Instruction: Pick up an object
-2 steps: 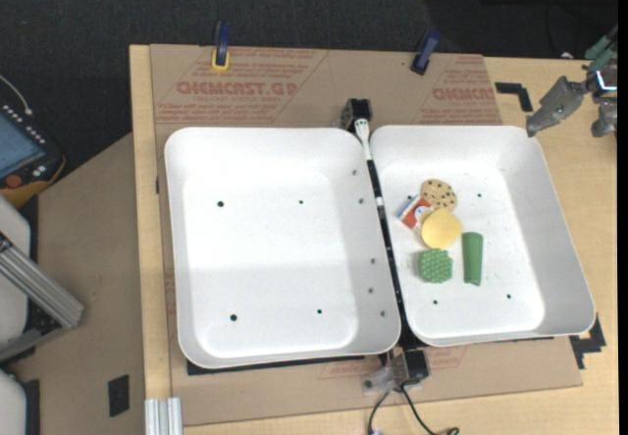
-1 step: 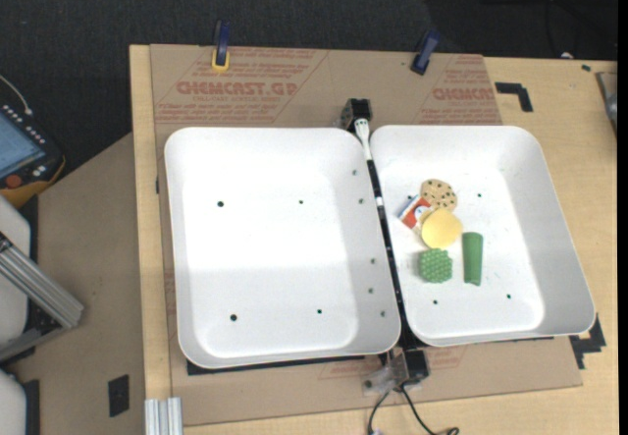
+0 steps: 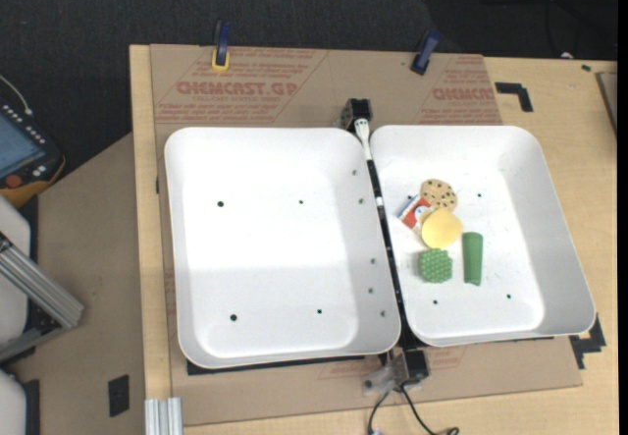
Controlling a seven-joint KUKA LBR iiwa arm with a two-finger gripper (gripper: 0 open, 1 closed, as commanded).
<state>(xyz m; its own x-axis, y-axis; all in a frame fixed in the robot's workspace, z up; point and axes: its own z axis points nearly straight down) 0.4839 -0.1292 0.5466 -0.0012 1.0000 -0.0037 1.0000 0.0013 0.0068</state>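
Right bin [image 3: 549,227]: five items (clustered).

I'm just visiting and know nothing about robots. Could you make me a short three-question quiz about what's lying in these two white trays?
1. True or false: the small items lie in the left bin.
2. Which item touches the yellow disc? A) the cookie B) the blue clamp
3. Fill in: the upright stick beside the green bumpy block is coloured ____.

Key: 1 false, they lie in the right bin; 2 A; 3 green.
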